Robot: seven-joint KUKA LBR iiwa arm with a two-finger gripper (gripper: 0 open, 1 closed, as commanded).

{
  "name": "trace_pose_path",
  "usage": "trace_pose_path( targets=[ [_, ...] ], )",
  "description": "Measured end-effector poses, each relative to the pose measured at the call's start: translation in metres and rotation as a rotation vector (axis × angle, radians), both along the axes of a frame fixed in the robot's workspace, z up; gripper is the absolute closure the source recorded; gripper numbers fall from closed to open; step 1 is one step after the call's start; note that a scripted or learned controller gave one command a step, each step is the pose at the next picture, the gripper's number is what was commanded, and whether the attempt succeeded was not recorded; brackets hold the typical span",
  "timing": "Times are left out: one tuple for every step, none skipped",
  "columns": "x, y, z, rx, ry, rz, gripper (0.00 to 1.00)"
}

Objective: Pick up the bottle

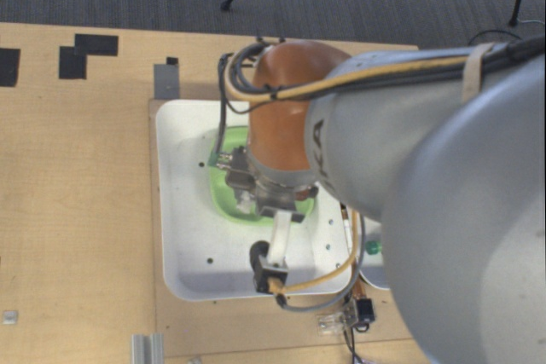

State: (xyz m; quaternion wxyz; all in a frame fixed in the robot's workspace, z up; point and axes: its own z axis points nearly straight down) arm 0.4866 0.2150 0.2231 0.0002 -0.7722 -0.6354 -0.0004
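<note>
My gripper (256, 199) reaches down into the left white bin (171, 209), near its middle, under the orange band of the wrist. Directly beneath and to the left of it lies a light green object (223, 183), possibly the bottle. Just its curved left edge shows and the wrist covers the rest. From above I cannot see whether the gripper touches or holds the green object.
The arm's large grey body covers most of the right bin (375, 275), where a small dark green thing (372, 248) peeks out by the rim. The left bin's floor is bare white at the front left (196, 260). Wooden bench (77, 183) surrounds the bins.
</note>
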Motion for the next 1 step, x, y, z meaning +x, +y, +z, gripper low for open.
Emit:
trace_pose_path(
  targets=[
    [0.0006,0.0005,0.0102,0.001,0.0,0.007,1.0]
  ],
)
